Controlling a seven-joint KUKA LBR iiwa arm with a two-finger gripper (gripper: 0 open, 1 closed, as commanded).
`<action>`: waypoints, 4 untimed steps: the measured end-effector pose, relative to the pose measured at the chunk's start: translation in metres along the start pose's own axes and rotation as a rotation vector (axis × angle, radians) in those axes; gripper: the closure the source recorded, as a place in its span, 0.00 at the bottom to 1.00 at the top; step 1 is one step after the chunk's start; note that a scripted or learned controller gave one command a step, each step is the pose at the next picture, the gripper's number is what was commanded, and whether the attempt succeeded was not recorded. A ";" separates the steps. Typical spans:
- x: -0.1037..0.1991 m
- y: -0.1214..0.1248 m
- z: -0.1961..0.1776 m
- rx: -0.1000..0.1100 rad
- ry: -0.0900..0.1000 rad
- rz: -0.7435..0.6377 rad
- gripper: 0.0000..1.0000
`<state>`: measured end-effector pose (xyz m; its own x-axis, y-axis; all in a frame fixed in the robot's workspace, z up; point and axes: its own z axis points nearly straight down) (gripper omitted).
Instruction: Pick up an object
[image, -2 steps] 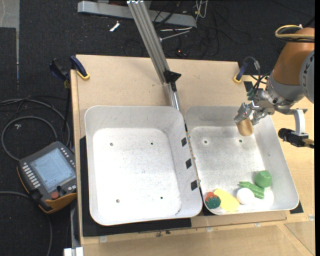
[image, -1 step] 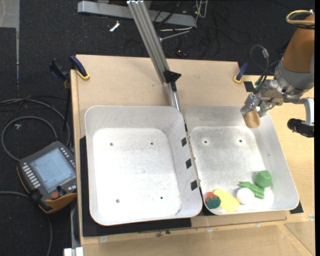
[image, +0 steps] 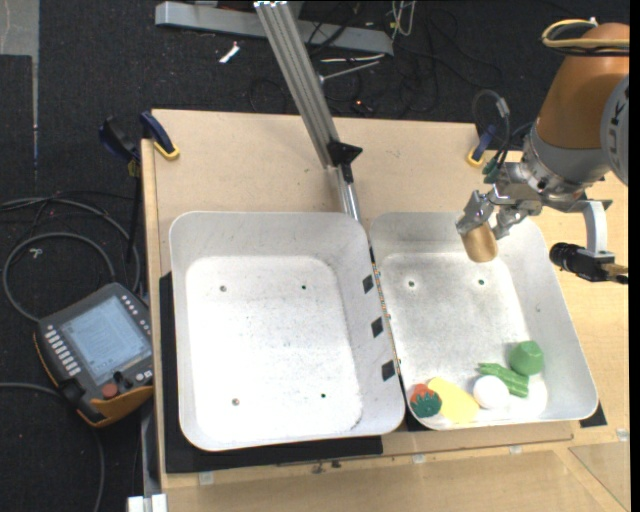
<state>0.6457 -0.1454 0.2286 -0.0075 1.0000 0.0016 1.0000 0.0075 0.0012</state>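
A tan wooden bench (image: 255, 165) sits on a dark floor strewn with cables, and on it two shallow white bins lie side by side. The left bin (image: 270, 330) shows its speckled floor. The right bin (image: 450, 300) carries a small heap in its near corner. A grey metal pole (image: 305, 85) slants down from the top of the view to the seam between the bins. A teach pendant (image: 95, 350) with a pale screen lies on the floor to the left of the bench, and blue and yellow clamps (image: 155, 135) grip the bench's far corners.

My arm (image: 585, 95) comes in from the right, orange at the wrist. My gripper (image: 487, 228) hangs above the far part of the right bin with a small tan-brown cylinder (image: 481, 243) clamped between its fingers, lifted off the bin floor.

The remaining objects are well apart from it, crowded against the near wall: a green round piece (image: 526, 357), a green leafy piece (image: 503, 378) just beside it, a white rounded object (image: 490, 392) touching that, a yellow object (image: 458, 403), and a red and green piece (image: 425, 400) at the corner.
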 end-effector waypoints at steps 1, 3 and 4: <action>0.053 -0.023 -0.004 0.002 0.001 0.000 1.00; 0.159 -0.038 -0.004 0.004 0.000 0.000 1.00; 0.214 -0.065 -0.004 0.004 0.000 -0.001 1.00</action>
